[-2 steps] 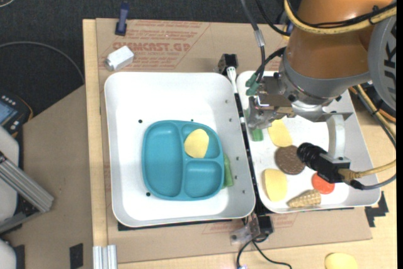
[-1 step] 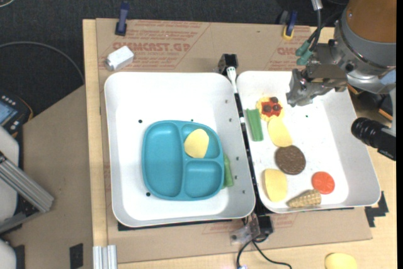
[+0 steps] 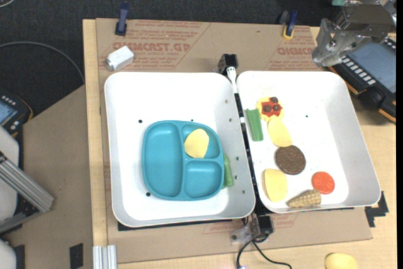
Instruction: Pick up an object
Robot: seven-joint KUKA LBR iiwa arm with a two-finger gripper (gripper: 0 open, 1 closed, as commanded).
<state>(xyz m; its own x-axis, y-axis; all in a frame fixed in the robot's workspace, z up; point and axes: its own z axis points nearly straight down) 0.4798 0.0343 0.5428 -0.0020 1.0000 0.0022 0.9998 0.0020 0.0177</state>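
Left bin (image 3: 119, 135): blue tray (image 3: 182, 160) w/ yellow piece (image 3: 196, 143) in its upper-right compartment, green strip (image 3: 227, 171) just beside tray's right edge. Right bin (image 3: 340, 110): green stick (image 3: 254, 124), red-yellow toy (image 3: 271, 108), brown cookie (image 3: 291, 160), orange disc (image 3: 323, 183), cone (image 3: 305, 200). Gripper (image 3: 330, 47) above the surface, beyond right bin's far corner.

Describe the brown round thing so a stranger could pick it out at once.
Look in the right white bin, among the toy food along its left side. The brown cookie lies below a yellow oval piece and up-left of an orange disc. It is the only dark brown, flat, round item there.
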